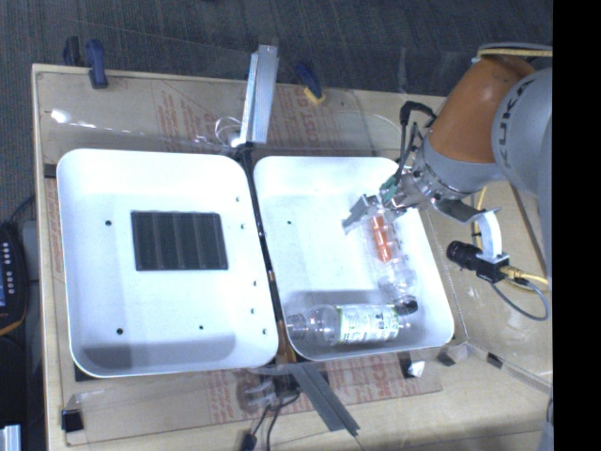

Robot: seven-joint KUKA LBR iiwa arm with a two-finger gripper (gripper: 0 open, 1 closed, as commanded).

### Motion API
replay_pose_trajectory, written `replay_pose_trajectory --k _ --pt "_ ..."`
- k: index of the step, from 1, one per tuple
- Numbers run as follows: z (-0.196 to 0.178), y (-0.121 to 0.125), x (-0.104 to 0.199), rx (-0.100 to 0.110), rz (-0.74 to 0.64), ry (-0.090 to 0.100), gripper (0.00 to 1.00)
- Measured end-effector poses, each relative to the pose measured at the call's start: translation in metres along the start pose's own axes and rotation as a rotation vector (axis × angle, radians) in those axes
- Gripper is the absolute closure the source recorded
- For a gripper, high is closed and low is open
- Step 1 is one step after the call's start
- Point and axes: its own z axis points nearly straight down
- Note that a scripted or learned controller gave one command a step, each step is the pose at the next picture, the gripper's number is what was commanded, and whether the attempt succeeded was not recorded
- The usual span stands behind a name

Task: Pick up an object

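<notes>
Hovering claw (368,210) above clear, ribbed plastic bottles (349,324) in smooth white bin (310,181).

Both bins (94,181) looked like smooth white plastic with a faint sheen. Left bin carried a dark ribbed panel (178,241), matt. Near bottle (349,324) in the right bin was clear glossy plastic with a paper-like label; the second bottle (387,252) was also clear, with an orange part inside. Bench (141,101) appeared as pale wood under a clear shiny sheet. Arm (488,111) had a glossy orange band and matt grey casing. Floor (141,7) looked like dark rough carpet.
</notes>
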Motion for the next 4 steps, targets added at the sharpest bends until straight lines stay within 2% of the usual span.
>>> replay_pose_trajectory --k 1,2,4 --pt "0.022 0.023 -0.005 -0.004 -0.047 -0.002 0.0" --pt "-0.054 0.012 -0.002 -0.005 -0.169 -0.003 0.0" --pt "0.007 0.049 -0.009 -0.003 -0.369 -0.001 0.0"
